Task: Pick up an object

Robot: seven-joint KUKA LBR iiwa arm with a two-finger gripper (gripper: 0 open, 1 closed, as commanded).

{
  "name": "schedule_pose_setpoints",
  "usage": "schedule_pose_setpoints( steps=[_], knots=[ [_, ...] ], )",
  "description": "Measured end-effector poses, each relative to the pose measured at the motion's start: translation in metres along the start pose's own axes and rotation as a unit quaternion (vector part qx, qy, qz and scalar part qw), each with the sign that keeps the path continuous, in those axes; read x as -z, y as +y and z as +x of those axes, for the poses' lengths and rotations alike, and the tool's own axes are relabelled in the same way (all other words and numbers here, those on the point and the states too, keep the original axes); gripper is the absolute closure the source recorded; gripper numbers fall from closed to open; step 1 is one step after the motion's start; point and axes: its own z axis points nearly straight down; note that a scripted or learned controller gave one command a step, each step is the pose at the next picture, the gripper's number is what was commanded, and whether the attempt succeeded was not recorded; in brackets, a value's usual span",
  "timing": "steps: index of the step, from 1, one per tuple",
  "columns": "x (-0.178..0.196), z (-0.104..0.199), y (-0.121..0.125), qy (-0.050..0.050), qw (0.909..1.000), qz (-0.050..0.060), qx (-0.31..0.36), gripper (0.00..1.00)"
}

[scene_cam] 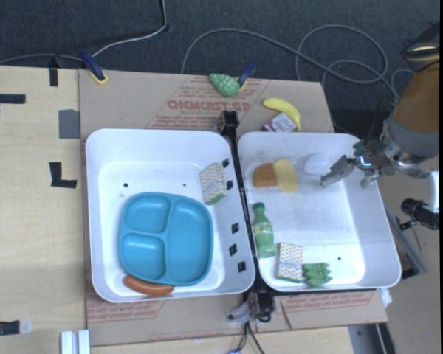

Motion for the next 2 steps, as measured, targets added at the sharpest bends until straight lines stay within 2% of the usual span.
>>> schedule_pose_setpoints(
  steps=[1, 2],
  knots=[
    [-0.088, 0.047, 0.029, 0.001, 1.0000, 0.002, 0.000, 0.00],
    [-0.107, 0.107, 0.072, 0.001, 1.0000, -0.001, 0.001, 0.00]
  ],
)
